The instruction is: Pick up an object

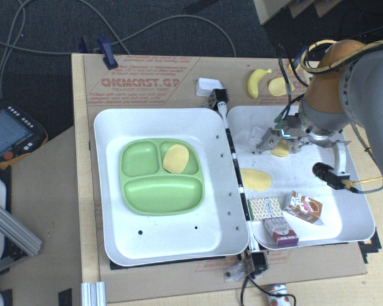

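In the right bin, nearest the camera, lie a maroon box and snack packets, then a yellow lemon-like piece. Farther back the gripper straddles a small yellow object (grip state unclear). A banana rests on the bench beyond.

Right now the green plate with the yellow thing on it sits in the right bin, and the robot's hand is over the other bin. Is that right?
Not quite. The camera view shows the green plate, with the yellow thing in its upper right compartment, in the left bin. The gripper is over the other bin, the right bin.
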You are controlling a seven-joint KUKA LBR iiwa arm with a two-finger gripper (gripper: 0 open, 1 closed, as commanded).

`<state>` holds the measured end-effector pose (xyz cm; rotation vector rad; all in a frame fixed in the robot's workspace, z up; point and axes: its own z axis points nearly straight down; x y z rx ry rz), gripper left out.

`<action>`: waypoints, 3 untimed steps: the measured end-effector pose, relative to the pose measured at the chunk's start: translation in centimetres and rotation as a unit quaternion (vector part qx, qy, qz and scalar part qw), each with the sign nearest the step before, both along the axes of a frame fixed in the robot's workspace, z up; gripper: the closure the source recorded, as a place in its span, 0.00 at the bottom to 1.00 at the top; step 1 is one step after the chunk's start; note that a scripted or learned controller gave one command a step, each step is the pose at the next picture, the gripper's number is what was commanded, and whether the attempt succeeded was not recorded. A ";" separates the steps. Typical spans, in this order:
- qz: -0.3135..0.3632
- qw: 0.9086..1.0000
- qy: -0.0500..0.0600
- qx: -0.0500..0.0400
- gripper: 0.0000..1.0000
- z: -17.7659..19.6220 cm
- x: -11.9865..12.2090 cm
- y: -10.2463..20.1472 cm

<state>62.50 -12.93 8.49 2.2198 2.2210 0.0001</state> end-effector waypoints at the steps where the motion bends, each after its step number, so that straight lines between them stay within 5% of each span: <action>1: 0.003 1.000 0.024 0.006 0.00 -0.6 3.3 -3.4; 2: 0.003 1.000 0.022 0.003 1.00 0.6 3.4 -3.5; 3: 0.003 1.000 0.022 0.003 0.00 0.5 3.3 -3.5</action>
